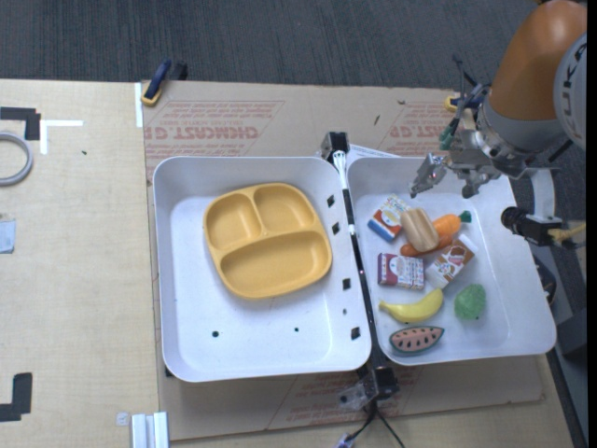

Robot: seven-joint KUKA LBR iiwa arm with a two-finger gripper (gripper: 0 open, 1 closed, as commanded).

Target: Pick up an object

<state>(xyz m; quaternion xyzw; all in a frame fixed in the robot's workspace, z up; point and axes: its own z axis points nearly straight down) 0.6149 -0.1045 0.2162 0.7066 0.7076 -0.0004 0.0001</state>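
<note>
Bench with two white bins: gripper (449, 170) hangs spread and empty over the right bin's (522, 315) far edge, toy food clustered just nearer; best descent targets the isolated green lump (470, 302), clear of the carrot (437, 234) pile.

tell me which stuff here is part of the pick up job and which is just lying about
For the job: gripper, carrot, bread roll, banana, watermelon slice, green lump, small cartons.

Lying about: yellow divided plate, blue clip, tape ring.
</note>
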